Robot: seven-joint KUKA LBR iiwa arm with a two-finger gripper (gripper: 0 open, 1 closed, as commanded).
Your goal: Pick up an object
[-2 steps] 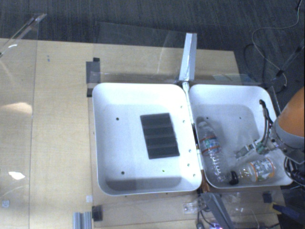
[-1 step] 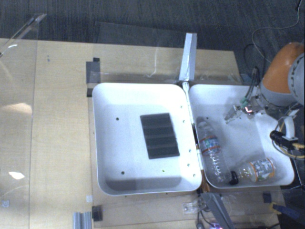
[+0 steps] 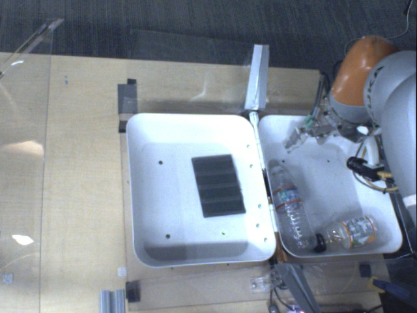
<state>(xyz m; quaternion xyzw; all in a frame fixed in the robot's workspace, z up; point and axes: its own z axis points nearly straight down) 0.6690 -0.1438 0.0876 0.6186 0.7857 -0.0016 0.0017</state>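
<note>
Clear bottle [image 3: 288, 208] along right bin's [image 3: 326, 168] left wall, gripper [image 3: 306, 133] well above

We see dark grey carpet [image 3: 163, 5] along the top, beyond the gripper. A pale wood bench [image 3: 71, 194] spreads out to the gripper's left, with a clear sheet [image 3: 23, 142] over its far left part (glare patches show on it). A metal post [image 3: 257, 77] stands left of the gripper.

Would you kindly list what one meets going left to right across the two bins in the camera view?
Flat black ribbed rectangular pad → clear plastic water bottle → small clear bottle with a black cap and orange label.
</note>
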